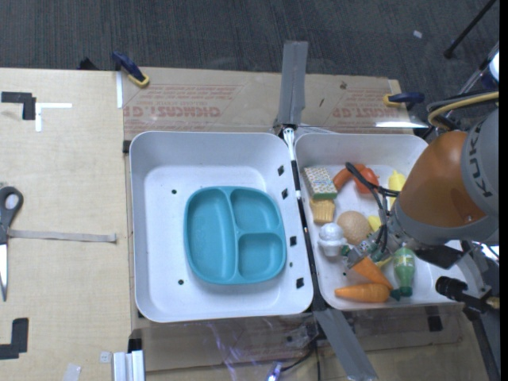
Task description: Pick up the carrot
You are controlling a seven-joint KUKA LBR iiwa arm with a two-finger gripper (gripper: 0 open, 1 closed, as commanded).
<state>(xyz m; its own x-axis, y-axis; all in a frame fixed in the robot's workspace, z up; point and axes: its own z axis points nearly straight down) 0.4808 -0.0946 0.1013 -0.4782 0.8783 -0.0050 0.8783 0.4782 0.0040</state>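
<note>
Your carrot (363,293) lies near the front edge of the right bin (413,145), with a second orange piece (370,271) just behind it and a green bottle (404,270) beside that. The arm (444,189) leans in from the right, its gripper (367,249) low over those pieces; you cannot tell its grasp. The left bin (151,213) holds a blue tray (235,234).
</note>
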